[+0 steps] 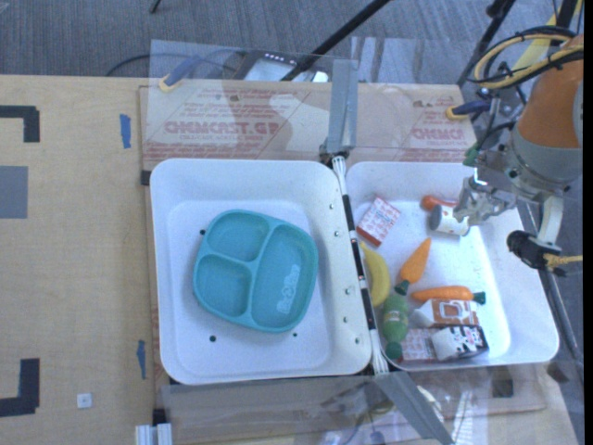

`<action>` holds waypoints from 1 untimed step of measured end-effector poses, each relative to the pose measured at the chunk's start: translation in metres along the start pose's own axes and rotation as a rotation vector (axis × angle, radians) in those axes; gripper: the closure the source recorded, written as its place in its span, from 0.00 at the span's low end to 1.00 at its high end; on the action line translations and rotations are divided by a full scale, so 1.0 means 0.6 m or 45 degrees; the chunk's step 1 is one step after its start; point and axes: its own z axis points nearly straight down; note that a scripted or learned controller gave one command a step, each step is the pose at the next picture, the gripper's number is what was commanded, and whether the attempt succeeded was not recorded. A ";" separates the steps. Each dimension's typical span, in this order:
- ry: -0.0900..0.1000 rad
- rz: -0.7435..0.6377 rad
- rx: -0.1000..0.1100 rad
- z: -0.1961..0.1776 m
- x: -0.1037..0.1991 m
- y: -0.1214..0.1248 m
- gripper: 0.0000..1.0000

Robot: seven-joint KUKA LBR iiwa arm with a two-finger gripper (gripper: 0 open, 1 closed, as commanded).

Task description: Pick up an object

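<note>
Camera view looks down on two white bins side by side, and going from the near edge back, the right bin [533, 327] first offers a small black-and-white carton [460, 342] lying beside a green bottle [396, 315], then a yellow banana [376, 276] along the divider and two carrots: one [447, 295] lying flat across the bin, the other [416, 260] slanting up toward the far right. Beyond them a red-and-white packet [378, 221] sits near the divider, and farthest back a small white cup with an orange end [445, 216] lies on its side, its long axis running roughly left to right. The gripper [474, 207] hangs at that far right corner, just beside the cup's right end and seemingly touching it, so the likely target lies immediately left of the fingers. Whether those fingers are spread or closed I cannot tell; nothing is visibly held between them. The left bin [171, 248] holds a teal divided plate [255, 269], well apart from the arm.
</note>
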 end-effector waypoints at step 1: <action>0.000 0.085 0.000 -0.097 -0.013 0.013 1.00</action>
